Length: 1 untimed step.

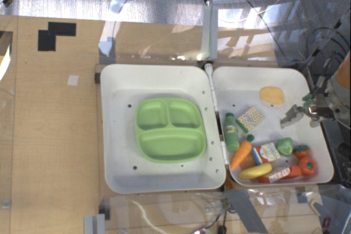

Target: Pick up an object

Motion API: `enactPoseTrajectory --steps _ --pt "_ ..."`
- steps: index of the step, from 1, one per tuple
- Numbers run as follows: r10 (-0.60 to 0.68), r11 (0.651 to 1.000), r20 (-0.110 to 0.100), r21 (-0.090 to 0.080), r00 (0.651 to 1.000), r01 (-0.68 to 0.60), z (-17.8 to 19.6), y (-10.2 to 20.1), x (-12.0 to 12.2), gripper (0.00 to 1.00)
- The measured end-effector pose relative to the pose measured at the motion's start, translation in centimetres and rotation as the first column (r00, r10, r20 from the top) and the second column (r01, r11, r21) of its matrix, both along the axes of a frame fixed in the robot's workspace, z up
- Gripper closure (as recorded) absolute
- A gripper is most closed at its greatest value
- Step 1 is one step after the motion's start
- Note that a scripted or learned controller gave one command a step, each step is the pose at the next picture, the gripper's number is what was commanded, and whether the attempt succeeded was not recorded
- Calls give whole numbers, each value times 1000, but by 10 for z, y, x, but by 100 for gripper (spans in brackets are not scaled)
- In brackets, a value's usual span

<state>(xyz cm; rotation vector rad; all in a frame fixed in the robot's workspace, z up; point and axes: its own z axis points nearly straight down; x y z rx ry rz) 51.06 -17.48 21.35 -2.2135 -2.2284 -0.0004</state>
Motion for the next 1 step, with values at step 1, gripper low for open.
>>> enactPoseTrajectory --steps 1 --pt "-233 973 15 1 972 233 -125 59 -18 0"
